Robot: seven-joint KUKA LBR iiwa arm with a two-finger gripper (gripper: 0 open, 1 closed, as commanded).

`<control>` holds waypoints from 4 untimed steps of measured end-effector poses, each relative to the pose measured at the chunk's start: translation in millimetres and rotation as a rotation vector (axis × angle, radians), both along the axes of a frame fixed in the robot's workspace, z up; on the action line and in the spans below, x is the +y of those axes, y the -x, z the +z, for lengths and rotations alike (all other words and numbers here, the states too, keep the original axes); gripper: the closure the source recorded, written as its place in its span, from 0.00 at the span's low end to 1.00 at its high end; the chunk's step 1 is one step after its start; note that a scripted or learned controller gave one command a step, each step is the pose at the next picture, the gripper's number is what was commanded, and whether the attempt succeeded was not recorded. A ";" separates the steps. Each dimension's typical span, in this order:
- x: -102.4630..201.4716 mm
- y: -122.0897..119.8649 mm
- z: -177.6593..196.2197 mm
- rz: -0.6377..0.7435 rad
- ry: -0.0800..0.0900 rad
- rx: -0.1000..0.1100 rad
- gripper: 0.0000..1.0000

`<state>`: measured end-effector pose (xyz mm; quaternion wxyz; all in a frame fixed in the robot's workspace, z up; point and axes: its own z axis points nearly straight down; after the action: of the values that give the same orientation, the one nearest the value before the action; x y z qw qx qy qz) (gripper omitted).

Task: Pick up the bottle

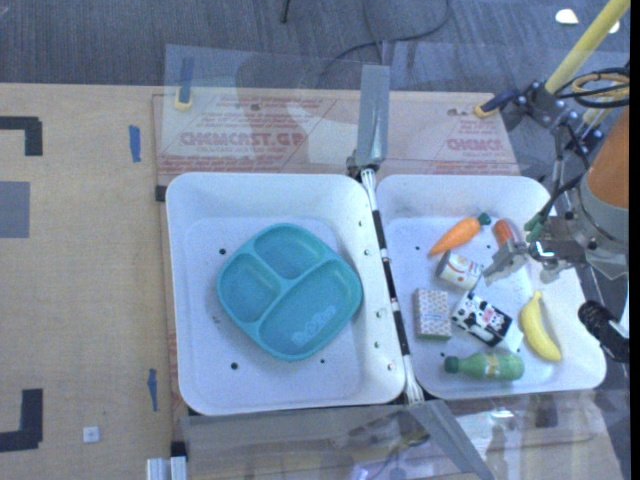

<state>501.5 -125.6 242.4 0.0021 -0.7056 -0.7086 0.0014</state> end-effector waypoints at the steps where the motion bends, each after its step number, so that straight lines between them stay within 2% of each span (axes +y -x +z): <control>1: 3.6 -6.4 -81.2 -0.013 0.000 0.000 0.00; 2: 23.4 -80.4 -153.5 -0.271 0.003 -0.016 0.00; 3: -32.5 -99.0 -33.1 -0.170 0.003 -0.002 0.00; 4: -14.3 -87.5 -107.5 -0.160 0.002 -0.007 0.00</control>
<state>589.0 -139.9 134.9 -0.0011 -0.7599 -0.6501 -0.0006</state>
